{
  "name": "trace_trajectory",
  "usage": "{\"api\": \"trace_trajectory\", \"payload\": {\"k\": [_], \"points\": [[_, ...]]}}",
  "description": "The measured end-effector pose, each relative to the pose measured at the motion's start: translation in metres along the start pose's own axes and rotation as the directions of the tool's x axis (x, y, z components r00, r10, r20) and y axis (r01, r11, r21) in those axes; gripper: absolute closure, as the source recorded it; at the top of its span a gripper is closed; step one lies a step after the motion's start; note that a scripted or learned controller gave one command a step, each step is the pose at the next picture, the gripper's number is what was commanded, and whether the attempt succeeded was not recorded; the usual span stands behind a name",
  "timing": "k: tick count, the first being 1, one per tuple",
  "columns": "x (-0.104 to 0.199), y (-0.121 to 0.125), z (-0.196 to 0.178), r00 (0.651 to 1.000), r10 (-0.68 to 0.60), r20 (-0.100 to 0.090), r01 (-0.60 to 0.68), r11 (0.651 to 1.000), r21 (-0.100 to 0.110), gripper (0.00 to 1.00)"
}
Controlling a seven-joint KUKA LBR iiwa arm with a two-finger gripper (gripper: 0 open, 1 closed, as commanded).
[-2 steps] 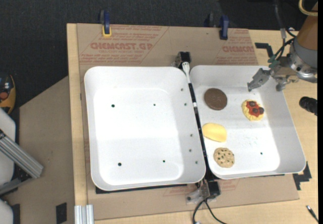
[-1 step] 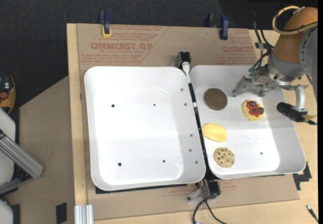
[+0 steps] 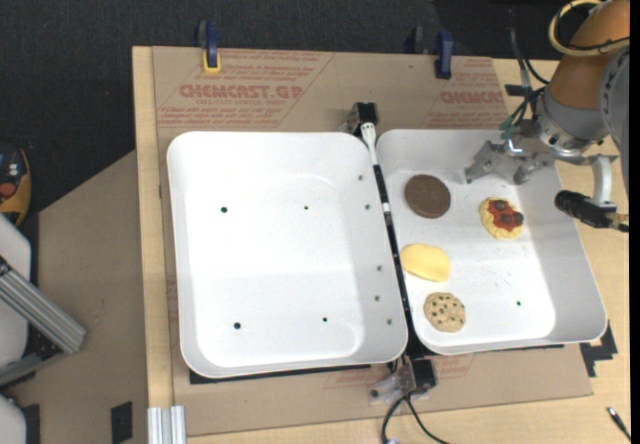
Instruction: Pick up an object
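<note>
Arm [image 3: 590,72] comes in from the right, orange band above the wrist, gripper [image 3: 503,167] over the top edge of the right bin [image 3: 570,272]. Fingers [image 3: 480,165] look spread apart, nothing between them — no object held.

Right bin holds four items, all lying flat on the floor:
- brown disc [image 3: 428,196], upper left, near the divider between the bins
- yellow piece with red topping [image 3: 502,217], just right of the disc, below and nearest the gripper but apart from it
- plain yellow lump [image 3: 426,261], mid-left
- chip cookie [image 3: 444,312], lower left, just below the lump

None of the four touch each other.

Left bin [image 3: 200,232] shows only its white floor with a few dark dots. Both bins sit on a brown board [image 3: 300,87] — two blue clamps [image 3: 209,38] hold its far edge. A black clip [image 3: 364,117] sits at the top of the seam between the bins.
</note>
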State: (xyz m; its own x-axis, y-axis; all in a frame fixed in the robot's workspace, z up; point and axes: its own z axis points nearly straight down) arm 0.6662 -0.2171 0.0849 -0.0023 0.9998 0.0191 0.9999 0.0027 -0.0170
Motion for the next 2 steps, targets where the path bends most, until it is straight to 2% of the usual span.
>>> {"api": "trace_trajectory", "payload": {"k": [1,2], "points": [[-0.003,0.002,-0.012,1.0,-0.003,0.017,0.003,1.0,-0.018,1.0],[0.05,0.001,-0.122,1.0,-0.003,0.021,0.004,1.0,-0.03,1.0]]}}
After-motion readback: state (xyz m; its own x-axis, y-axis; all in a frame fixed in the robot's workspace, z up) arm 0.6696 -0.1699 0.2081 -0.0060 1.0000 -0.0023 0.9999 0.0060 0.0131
